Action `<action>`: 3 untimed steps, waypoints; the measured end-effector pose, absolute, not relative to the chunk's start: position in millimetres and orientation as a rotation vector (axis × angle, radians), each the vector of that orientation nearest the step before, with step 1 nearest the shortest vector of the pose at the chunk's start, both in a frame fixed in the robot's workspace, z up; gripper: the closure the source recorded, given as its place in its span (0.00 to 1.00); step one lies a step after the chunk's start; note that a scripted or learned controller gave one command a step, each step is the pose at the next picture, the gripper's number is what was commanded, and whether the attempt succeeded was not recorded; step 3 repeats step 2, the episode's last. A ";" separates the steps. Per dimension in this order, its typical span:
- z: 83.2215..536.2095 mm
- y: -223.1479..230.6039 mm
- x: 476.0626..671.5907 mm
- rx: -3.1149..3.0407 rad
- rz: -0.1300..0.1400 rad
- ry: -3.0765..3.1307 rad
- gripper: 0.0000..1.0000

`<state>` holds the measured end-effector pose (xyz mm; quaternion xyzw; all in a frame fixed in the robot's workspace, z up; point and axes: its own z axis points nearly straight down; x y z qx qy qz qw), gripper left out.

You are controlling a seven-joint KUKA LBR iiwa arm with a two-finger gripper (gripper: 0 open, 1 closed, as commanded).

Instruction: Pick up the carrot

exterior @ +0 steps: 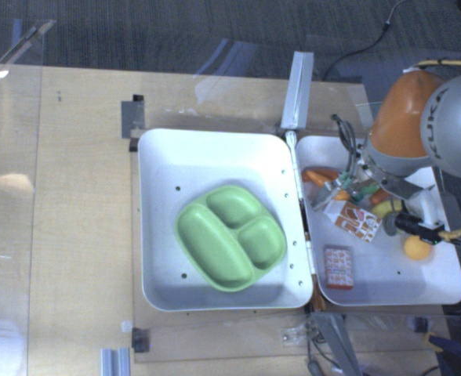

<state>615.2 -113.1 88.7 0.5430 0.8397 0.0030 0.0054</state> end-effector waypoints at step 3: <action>214.8 -53.9 620.7 1.682 0.008 2.644 1.00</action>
